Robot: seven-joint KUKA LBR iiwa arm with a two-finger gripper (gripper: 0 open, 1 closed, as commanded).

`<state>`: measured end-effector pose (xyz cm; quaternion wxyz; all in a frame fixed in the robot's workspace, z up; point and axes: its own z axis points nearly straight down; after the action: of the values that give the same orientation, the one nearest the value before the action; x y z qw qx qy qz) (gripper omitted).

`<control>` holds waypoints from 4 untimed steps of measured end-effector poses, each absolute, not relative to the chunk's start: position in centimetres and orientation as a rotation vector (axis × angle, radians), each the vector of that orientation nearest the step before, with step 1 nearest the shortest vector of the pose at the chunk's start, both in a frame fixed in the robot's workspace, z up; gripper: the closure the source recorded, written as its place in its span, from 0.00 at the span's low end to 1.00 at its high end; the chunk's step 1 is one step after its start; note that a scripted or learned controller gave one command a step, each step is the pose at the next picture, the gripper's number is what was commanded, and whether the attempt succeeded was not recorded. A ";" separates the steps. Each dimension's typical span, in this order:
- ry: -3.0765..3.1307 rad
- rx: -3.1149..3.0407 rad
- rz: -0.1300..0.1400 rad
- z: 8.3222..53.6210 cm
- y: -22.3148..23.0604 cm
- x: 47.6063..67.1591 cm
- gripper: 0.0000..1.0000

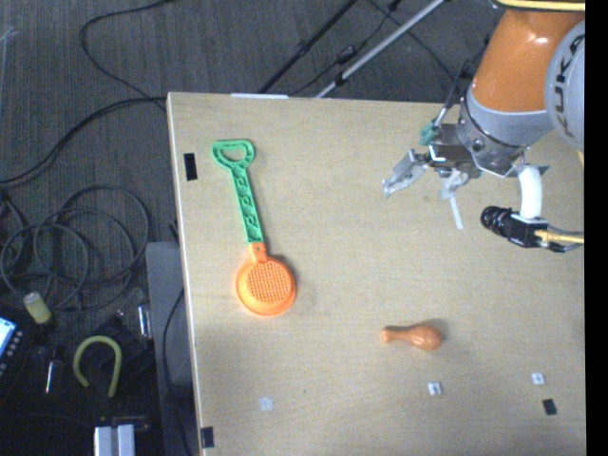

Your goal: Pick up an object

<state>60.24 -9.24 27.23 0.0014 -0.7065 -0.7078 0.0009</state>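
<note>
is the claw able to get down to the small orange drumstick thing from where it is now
Probably yes. The claw hangs open above the bare board, and the orange drumstick-shaped piece lies alone nearer the camera, with nothing between them. The green-handled strainer lies well off to the side, out of the way.

Green-handled orange strainer, orange drumstick
</note>
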 end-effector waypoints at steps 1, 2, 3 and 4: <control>-2.324 -2.114 0.004 20.4 -22.4 60.8 0.00; -2.360 -2.075 0.004 15.2 -22.3 64.6 0.00; -2.418 -2.009 0.004 8.4 -22.3 66.9 0.00; -2.673 -1.652 0.000 8.4 -17.5 66.9 0.00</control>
<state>66.87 -17.51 8.42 -0.0003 -0.5258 -0.8506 0.0000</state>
